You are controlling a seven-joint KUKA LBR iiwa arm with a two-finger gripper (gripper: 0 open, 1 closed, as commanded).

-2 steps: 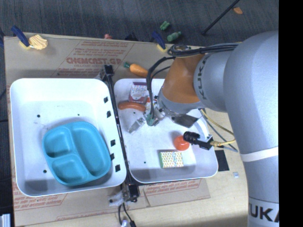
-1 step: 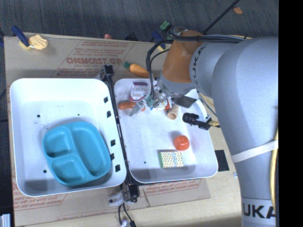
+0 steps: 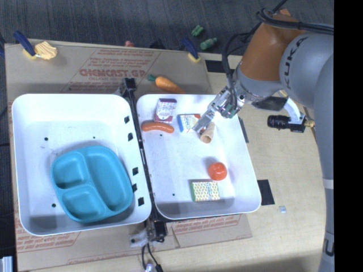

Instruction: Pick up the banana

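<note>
Cardboard-covered bench [image 3: 113, 67], end effector [image 3: 203, 124] in right bin [image 3: 249, 174], finger state unclear

Your banana [image 3: 207, 134] looks to be the short, pale tan piece in the right bin [image 3: 247, 169]. It lies on the white floor in the far half, towards the right wall, its length running roughly away from you.
</note>
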